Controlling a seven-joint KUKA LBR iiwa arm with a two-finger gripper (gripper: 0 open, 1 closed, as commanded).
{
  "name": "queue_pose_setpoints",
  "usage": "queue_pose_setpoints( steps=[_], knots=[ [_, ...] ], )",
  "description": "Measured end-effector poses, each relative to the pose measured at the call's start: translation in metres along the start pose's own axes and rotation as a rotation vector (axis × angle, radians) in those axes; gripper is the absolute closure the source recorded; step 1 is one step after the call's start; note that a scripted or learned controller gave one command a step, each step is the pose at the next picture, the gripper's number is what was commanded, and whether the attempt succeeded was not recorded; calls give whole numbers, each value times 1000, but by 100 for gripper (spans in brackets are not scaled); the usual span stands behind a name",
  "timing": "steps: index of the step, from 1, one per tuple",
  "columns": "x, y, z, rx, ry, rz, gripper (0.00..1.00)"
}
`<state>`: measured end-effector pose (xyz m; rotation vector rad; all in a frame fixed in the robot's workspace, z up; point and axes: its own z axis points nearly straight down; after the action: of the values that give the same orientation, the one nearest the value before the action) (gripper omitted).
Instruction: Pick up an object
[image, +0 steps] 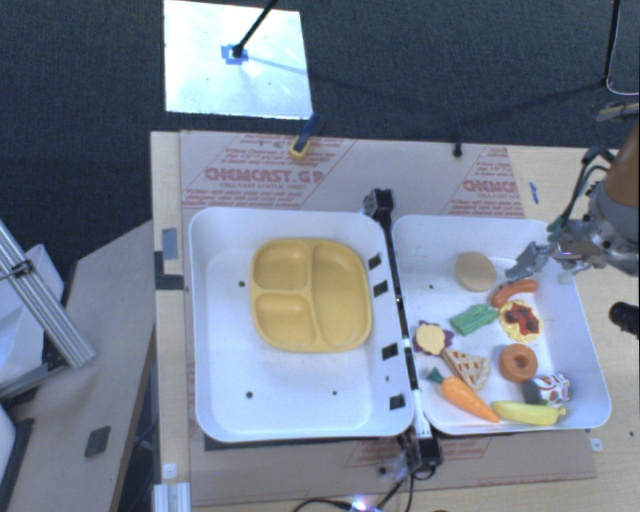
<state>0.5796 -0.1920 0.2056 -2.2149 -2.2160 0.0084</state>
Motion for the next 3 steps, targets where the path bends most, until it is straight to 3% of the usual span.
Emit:
queue_pose_setpoints(
  steps=[1,3],
  knots=[
    [0,3,-6,-11,-3,-3,0],
    [10,0,111,-9,-1,-2,0]
  ],
)
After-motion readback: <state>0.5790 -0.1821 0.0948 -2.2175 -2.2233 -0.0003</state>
